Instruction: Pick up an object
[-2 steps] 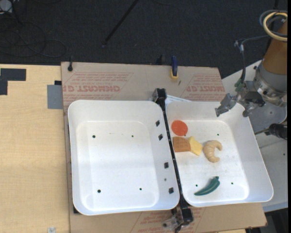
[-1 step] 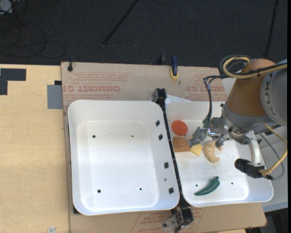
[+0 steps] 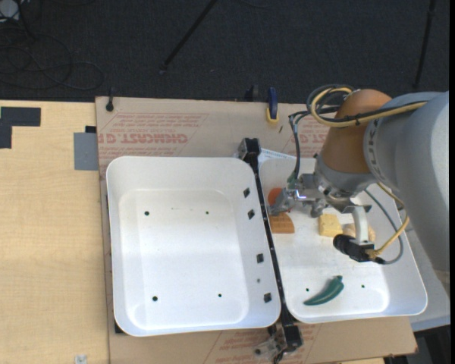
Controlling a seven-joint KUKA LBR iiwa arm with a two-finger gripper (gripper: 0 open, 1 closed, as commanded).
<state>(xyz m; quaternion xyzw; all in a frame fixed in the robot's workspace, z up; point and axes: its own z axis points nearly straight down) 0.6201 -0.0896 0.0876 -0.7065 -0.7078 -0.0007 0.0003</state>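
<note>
The right bin (image 3: 398,298) holds several small items. A round red-orange piece (image 3: 275,196) lies near its left wall. Just below that sits an orange-brown block (image 3: 282,225), and to the right a pale yellow block (image 3: 330,224). A dark green pepper-shaped item (image 3: 324,291) rests near the front of the bin. My gripper (image 3: 296,196) hangs low over the back left part of this bin, right beside the red-orange piece, and the wrist hides much of the area behind it. I see nothing held.
The left bin (image 3: 121,203) stands beside the right one, parted by a black divider rail (image 3: 259,218). The grey arm (image 3: 409,158) and its yellow and black cables (image 3: 379,252) cover the right bin's right side. Cardboard (image 3: 174,131) lies under both bins.
</note>
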